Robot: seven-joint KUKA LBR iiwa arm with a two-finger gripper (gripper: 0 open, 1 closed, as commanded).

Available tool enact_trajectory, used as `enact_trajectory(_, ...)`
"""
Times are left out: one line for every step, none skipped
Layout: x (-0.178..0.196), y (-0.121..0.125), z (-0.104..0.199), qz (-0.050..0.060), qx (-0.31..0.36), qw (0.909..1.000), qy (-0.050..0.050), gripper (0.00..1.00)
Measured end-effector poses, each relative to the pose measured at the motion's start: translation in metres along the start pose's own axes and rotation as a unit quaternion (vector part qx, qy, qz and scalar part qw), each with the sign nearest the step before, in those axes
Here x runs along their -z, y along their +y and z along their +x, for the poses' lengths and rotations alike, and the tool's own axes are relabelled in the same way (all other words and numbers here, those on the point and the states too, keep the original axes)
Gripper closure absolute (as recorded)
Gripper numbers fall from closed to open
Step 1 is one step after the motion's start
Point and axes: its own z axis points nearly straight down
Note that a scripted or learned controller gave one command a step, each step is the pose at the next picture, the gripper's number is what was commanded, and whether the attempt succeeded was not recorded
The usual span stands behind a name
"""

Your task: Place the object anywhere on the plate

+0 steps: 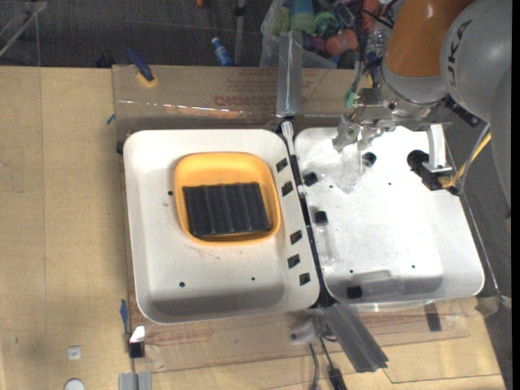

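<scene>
A dark ribbed object [226, 209] lies flat on the yellow plate [188, 171], which sits in the left bin [154, 283] near the counter's [57, 218] middle. The claw [355, 145] hangs over the right bin's [422, 258] far-left corner (whether apart or together, I cannot tell).

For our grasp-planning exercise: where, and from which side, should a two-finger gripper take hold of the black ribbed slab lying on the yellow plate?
Probably from straight above. The black ribbed slab lies flat inside the yellow plate, whose raised rim would likely block a sideways approach. Pinch across its shorter span, one finger on each long edge, at mid-length.
</scene>
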Motion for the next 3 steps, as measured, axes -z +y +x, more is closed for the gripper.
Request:
enact_trajectory(-0.015, 0.0, 0.006, 0.003, 0.041, 0.9992, 0.001, 1.0)
enact_trajectory(0.012, 0.002, 0.031, 0.0, 0.08, 0.9968, 0.0, 1.0)
enact_trajectory(-0.03, 0.001, 0.024, 0.002, 0.152, 0.9883, 0.001, 1.0)
